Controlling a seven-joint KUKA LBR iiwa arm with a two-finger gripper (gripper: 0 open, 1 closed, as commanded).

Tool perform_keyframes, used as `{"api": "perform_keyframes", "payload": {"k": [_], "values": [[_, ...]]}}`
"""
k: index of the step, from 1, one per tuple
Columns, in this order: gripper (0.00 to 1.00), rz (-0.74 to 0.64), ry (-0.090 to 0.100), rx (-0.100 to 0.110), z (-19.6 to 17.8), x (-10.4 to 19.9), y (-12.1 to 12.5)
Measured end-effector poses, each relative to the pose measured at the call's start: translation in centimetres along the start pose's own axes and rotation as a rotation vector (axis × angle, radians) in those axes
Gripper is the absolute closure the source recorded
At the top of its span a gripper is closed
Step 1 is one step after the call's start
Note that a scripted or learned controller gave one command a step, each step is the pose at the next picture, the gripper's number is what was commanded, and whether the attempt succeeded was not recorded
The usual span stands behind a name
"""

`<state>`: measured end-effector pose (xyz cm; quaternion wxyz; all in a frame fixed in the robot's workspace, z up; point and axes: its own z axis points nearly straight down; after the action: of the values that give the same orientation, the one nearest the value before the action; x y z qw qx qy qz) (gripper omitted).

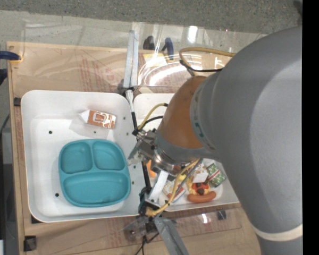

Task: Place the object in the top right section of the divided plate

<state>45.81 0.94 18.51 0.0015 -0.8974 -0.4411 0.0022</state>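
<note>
Teal rounded three-section plate (94,172), small carton (100,119) beside it, claw (151,195) grip unreadable

Bulky grey arm (255,121), orange wrist band (181,124), trailing yellow cables (175,187).

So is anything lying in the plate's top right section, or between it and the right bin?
Nothing visible lies in the top right section of the teal divided plate. A small carton sits behind the plate. The bins' rims run between plate and right bin.
</note>
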Motion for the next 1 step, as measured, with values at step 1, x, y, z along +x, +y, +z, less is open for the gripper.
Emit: {"api": "perform_keyframes", "payload": {"k": [1], "values": [[0.00,0.253,0.001,0.000,0.03,3.78,-3.56]]}}
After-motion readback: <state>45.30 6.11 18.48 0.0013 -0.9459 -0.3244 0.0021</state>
